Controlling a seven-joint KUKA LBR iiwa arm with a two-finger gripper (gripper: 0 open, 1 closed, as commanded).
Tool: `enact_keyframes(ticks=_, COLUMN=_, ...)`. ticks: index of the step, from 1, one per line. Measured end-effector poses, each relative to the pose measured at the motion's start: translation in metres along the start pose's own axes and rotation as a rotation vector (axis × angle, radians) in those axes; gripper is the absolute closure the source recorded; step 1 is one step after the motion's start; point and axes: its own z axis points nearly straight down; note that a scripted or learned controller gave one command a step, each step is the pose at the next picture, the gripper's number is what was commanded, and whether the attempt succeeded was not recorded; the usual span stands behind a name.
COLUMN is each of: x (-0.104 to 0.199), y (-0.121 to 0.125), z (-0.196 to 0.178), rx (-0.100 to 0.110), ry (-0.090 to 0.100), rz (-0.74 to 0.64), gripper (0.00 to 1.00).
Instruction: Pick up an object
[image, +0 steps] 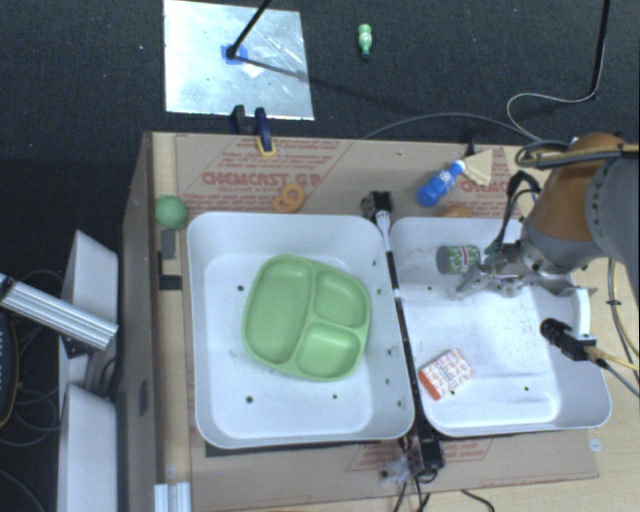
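A small can (458, 259) with a green and white label lies on its side in the far part of the right bin (570, 410), close to the bin's far wall. The gripper (487, 275) sits just to the right of it, its metal fingers reaching left toward the can's end; they look close to or touching it, but the parts blur together there and I cannot tell whether the pincer is wide, narrow or closed on the can. The grey arm (565, 235) with its orange band comes in from the right, over the bin's far right corner. Nearer in the same bin, toward its left side, lies a small orange and white packet (445, 373), well apart from the can. The left bin (215, 400) holds a light green divided plate (306, 316) with three compartments, lying flat near the middle. Beyond the bins, on the brown board (330, 170), lie a blue bottle (438, 186) with a white cap, an orange ring-shaped thing (289, 197) and a green ball (170, 211) at the left edge. On the dark floor farther off are a shiny sheet (237, 60) and a small green item (365, 40) too small to make out. The arm is cut off by the right edge.
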Motion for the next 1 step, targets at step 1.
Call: enact_keyframes(ticks=1, x=0.0131, y=0.0418, z=0.0059, rx=0.045, ry=0.004, rz=-0.004, gripper=0.00)
